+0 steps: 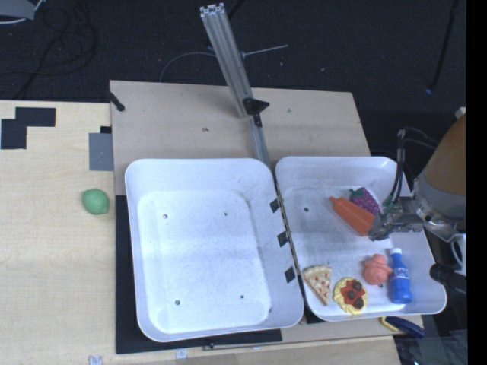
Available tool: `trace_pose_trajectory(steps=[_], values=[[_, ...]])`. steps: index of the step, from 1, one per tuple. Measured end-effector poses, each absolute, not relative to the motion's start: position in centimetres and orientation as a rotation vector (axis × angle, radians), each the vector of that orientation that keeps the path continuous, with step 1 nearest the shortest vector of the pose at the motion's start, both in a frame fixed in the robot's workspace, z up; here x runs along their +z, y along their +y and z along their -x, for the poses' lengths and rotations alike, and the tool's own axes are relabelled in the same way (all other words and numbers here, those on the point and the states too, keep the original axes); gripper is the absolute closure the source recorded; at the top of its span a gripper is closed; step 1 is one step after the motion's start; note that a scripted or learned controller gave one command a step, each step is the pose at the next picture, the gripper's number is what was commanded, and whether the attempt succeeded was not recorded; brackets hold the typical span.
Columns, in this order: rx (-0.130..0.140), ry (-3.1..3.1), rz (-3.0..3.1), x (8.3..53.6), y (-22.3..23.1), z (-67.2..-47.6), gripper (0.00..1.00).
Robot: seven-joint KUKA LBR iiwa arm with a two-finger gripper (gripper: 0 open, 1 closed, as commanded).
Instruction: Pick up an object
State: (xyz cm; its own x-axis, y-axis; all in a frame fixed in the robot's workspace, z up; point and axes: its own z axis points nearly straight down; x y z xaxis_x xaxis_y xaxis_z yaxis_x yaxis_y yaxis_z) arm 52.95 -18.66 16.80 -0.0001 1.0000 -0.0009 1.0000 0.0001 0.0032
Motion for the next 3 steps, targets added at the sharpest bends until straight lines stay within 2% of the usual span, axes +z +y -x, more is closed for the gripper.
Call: trace_pose_trajectory(steps=[1, 3], values=[[0.002, 2.219, -2.219, 21.1, -18.7, -53.0, 1.0], [0.0, 2.227, -2.218, 20.0, -7.6, -55.2, 1.0]])
